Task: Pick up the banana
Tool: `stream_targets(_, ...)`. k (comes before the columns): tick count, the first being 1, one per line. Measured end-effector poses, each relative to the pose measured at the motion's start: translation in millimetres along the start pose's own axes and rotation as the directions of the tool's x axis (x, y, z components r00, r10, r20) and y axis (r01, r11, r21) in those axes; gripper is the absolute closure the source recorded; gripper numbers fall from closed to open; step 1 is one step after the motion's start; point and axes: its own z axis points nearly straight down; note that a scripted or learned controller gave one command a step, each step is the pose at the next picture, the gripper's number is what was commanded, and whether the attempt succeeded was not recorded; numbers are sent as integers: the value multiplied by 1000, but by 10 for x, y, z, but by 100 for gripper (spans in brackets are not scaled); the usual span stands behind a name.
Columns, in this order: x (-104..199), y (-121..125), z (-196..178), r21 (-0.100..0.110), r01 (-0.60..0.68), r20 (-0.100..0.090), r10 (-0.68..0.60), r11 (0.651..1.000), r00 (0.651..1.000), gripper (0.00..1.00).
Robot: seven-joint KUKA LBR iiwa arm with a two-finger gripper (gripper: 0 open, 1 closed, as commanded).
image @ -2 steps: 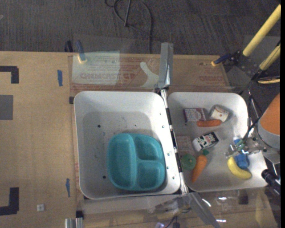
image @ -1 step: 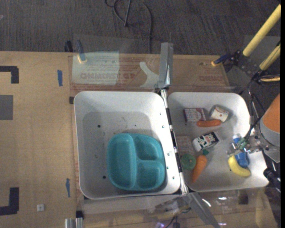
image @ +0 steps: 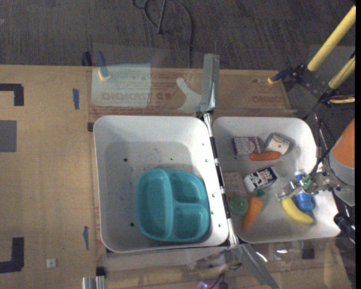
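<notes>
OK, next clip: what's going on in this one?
A robot arm reaches in from the right over the right bin, its gripper sitting just above the banana near the bin's front right corner. The banana lies on the bin floor, not lifted. Around it are a carrot, a small milk carton and a sausage. The left bin holds a teal divided tray.

This looks like a robotics lab. The worktop [image: 45, 186] is plain board marked with black squares [image: 12, 94] and bits of blue tape [image: 75, 99]. Two white bins [image: 107, 141] are fixed side by side, holding toy food [image: 252, 210] and a teal tray [image: 172, 205] rather than real groceries. Cables [image: 163, 14] trail over grey carpet [image: 67, 28] behind, and yellow poles [image: 333, 36] sit clamped at the far corner.
</notes>
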Motion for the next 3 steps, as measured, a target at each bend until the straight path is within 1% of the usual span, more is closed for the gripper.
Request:
stream_targets(1, 334, 1, 498, 19, 140, -15, -140, 990, 990, 0)
stream_targets(2, 297, 19, 385, 11, 135, -7, -135, 991, 991, 100)
stream_targets(3, 332, 33, -635, 24, 65, -17, -64, 998, 998, 100)
